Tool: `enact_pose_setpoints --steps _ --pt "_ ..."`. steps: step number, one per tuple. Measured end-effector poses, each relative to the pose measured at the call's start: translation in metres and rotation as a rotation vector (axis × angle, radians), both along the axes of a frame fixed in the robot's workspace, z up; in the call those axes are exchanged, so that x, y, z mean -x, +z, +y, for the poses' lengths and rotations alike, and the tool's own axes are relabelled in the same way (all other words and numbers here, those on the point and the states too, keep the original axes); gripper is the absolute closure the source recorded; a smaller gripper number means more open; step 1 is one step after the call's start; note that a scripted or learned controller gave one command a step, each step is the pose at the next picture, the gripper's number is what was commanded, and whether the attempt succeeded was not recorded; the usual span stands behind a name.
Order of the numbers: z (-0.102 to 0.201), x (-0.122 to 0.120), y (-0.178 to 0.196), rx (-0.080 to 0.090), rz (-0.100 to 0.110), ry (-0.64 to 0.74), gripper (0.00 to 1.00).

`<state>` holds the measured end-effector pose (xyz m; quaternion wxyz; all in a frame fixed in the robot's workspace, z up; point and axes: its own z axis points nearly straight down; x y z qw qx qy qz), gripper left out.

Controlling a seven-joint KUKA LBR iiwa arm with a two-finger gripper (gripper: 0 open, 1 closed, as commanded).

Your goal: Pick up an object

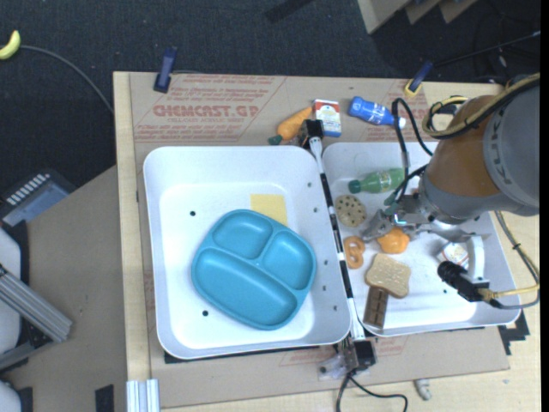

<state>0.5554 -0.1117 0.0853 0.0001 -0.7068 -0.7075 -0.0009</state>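
Grey-and-orange arm [480,166] hangs over the right white bin [506,307]; gripper [396,217], grip unreadable, at twelve o'clock of the orange ball [394,242]; nothing lifted yet.

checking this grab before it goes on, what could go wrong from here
1. The gripper sits low in the crowded right white bin, right beside the small orange ball, so it may nudge the ball instead of catching it.
2. The round brown cookie, green plastic bottle and square tan toast piece lie close by; one could get knocked or caught along with the target.
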Motion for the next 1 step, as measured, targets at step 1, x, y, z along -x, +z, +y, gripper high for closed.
enact_pose_setpoints --steps 1 --pt "0.0734 0.0605 0.1068 0.000 0.000 0.000 1.00"
